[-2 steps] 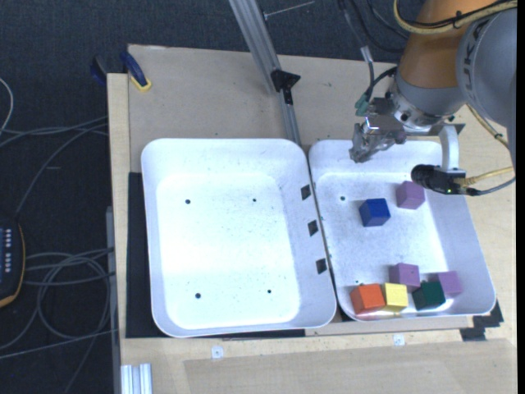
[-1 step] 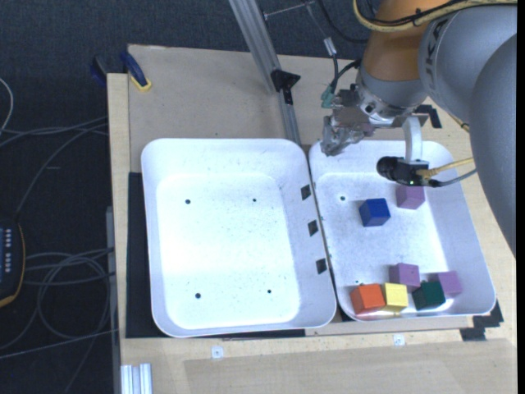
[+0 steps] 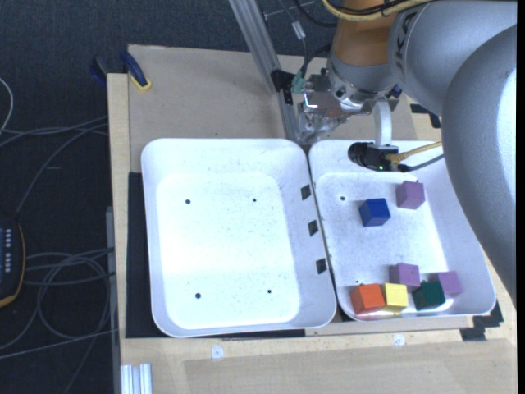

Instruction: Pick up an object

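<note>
The end effector [image 3: 316, 121], spread or pressed together I cannot tell, hangs empty-looking above the bins' shared far corner, with the blue cube [image 3: 375, 212] lying camera-ward and rightward of it, well apart, on the block-filled bin's [image 3: 361, 253] floor.

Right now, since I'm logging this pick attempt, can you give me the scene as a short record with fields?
tool: over the far left corner of the right bin
blocks in right bin: seven
far part: blue block, purple block, apart
near edge row: orange block, yellow block, green block
close by the row: second purple block, third purple block
</note>
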{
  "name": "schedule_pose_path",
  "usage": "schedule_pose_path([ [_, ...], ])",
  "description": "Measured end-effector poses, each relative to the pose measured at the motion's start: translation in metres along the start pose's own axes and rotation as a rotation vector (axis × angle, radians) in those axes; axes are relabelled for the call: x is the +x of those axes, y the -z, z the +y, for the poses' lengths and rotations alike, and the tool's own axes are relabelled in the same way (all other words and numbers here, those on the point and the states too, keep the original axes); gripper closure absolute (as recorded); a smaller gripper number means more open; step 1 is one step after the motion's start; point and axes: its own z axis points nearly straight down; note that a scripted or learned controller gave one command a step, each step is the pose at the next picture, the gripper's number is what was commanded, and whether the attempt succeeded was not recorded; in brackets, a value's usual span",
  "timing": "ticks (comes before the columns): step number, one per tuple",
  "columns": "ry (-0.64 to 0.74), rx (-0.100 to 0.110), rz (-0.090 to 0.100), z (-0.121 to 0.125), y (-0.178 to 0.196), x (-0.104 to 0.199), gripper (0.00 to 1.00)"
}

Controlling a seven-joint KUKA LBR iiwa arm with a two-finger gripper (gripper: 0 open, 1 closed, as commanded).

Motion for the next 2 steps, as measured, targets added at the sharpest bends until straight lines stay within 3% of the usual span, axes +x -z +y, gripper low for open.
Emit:
schedule_pose_path([
  [1,0.0,0.0,0.0,0.0048,0.0136,0.0478,1.0],
  [2,-0.005,0.003,-0.003,0.0047,0.0129,0.0437,0.0],
])
